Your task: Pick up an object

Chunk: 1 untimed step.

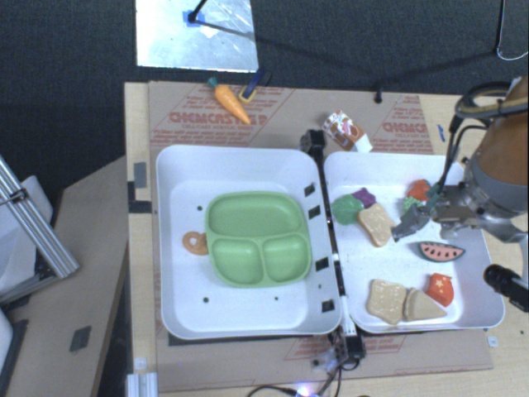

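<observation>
The right bin (488,304) holds several toy foods. A tan bread slice (376,223) lies near its left wall, beside a green piece (347,210) and a purple piece (364,197). A red-orange piece (419,190) sits further back. A watermelon wedge (440,251) and a red strawberry-like piece (440,289) lie to the right, with two toast pieces (386,301) at the front. My gripper (409,222) hangs over the bin's middle, just right of the bread slice. It points left and looks open, with nothing between its fingers.
The left bin (178,222) carries a green divided plate (252,238) and a small orange pretzel (196,243). Behind the bins, a toy carrot (231,103) and a small wrapped snack (345,131) lie on the cardboard. A foil sheet (198,23) lies further back.
</observation>
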Tool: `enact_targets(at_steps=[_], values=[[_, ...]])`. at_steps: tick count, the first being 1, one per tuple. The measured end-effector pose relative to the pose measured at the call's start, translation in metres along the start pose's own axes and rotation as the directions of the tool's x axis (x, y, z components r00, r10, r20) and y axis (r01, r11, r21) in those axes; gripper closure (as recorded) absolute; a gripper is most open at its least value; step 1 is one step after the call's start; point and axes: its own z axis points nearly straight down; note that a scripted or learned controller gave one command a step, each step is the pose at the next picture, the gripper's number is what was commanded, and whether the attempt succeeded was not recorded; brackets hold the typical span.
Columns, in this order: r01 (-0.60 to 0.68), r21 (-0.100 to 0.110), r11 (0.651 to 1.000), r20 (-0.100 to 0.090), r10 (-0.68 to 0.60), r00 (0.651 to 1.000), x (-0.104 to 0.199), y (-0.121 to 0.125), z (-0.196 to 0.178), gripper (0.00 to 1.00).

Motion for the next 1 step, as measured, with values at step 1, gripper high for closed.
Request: enact_targets(at_steps=[1], values=[[0.002,-0.010,1.000,0.001,-0.002,1.000,0.0002,0.0016,-0.0047,0.00]])
